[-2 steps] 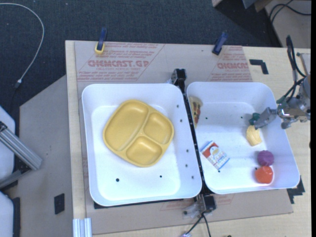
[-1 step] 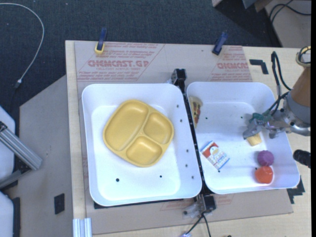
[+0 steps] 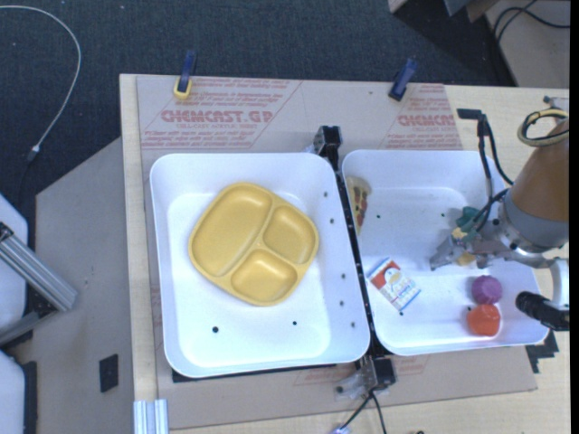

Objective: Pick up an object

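Observation:
My gripper (image 3: 450,251) hangs low over the middle of the right bin (image 3: 407,174), at the end of the grey and orange arm (image 3: 543,193) that reaches in from the right. Small teal and yellow bits show right beside it; I cannot tell whether they are objects or parts of the tool. A red and white carton (image 3: 393,284) lies on the bin floor to the gripper's lower left, apart from it. A purple round object (image 3: 487,288) and an orange-red one (image 3: 484,319) sit near the bin's front right corner. A yellowish item (image 3: 359,202) leans on the bin's left wall.
The left bin (image 3: 244,342) holds a yellow divided plate (image 3: 254,242). Both bins rest on a cardboard sheet (image 3: 217,116) held by a yellow and blue clamp (image 3: 185,75) and a blue clamp (image 3: 403,78). Cables (image 3: 484,156) run along the right bin's far right side.

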Motion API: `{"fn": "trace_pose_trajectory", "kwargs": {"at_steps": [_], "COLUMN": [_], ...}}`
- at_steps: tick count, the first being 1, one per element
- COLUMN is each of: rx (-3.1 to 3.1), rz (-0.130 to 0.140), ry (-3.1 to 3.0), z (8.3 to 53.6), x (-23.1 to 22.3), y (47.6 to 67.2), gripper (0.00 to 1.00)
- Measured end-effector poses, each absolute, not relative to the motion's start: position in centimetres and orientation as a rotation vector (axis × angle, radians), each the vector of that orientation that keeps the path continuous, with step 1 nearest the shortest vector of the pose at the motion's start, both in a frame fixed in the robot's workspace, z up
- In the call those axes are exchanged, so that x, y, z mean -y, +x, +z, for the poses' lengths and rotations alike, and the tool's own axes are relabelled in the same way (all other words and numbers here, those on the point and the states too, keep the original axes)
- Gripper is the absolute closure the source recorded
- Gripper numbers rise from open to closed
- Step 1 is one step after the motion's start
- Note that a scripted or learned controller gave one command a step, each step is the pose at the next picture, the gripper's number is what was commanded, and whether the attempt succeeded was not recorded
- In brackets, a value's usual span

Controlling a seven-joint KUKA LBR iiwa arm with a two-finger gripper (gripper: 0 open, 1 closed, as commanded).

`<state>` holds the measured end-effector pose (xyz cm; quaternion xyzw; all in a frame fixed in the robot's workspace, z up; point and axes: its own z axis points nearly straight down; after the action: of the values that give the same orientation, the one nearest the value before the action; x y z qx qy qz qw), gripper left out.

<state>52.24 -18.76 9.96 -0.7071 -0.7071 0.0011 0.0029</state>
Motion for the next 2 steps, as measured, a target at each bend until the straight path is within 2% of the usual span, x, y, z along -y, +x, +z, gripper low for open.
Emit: {"fn": "trace_pose_trajectory", "kwargs": {"at_steps": [1, 2], "rx": [2.222, 2.227], "rz": [0.000, -0.004], "ry": [-2.223, -2.225], "z": [11.3, 17.7], "x": [18.9, 19.1], "y": [52.4, 52.5], "gripper": [1.00, 1.00]}}
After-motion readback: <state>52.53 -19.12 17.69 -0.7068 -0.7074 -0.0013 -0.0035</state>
